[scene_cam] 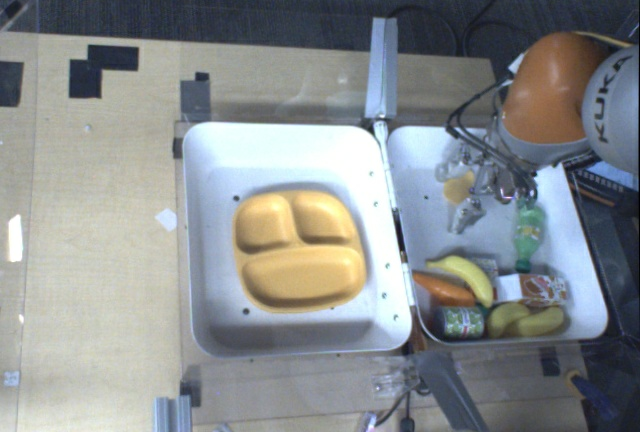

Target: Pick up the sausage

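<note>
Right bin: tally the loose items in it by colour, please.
Yellow: 2, banana, small lump
Yellow-green: 1, fruit
Green: 2, bottle, can
Orange-red: 1, sausage
Red-white: 1, carton
Total: 7

two white bins sit side by side on the tabletop (100,220); the left bin (210,320) holds a yellow tray (298,248) with three parts; the end effector (470,210) hangs over the right bin (415,155); near that bin's front lie an orange sausage (443,288), a banana (465,272) just beside it and a green can (462,322)
</note>
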`<state>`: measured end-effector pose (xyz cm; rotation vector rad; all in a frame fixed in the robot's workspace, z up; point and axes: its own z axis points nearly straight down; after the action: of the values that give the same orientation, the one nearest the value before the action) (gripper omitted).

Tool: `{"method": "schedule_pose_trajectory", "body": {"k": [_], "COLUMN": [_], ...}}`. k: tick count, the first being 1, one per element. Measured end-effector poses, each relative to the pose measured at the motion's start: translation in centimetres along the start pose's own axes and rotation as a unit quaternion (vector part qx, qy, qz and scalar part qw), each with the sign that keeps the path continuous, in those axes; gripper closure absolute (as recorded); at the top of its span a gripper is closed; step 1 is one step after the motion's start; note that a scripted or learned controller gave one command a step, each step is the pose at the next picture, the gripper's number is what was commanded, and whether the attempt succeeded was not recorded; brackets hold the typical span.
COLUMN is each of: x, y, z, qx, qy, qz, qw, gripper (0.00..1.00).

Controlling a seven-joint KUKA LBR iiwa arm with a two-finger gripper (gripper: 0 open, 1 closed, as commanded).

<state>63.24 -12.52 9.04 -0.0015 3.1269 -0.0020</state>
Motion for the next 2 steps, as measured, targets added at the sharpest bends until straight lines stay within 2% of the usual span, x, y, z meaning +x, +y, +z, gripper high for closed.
{"method": "schedule_pose_trajectory", "body": {"k": [1,2], "x": [-3.8,-3.6], "y": [0.5,3.1], "z": [0.2,0.2], "qx": [-0.001,0.001], "qy": [0.005,0.009], "qz": [-0.129,-0.021], "qw": [0.9917,0.9997], "gripper": [0.00,0.00]}}
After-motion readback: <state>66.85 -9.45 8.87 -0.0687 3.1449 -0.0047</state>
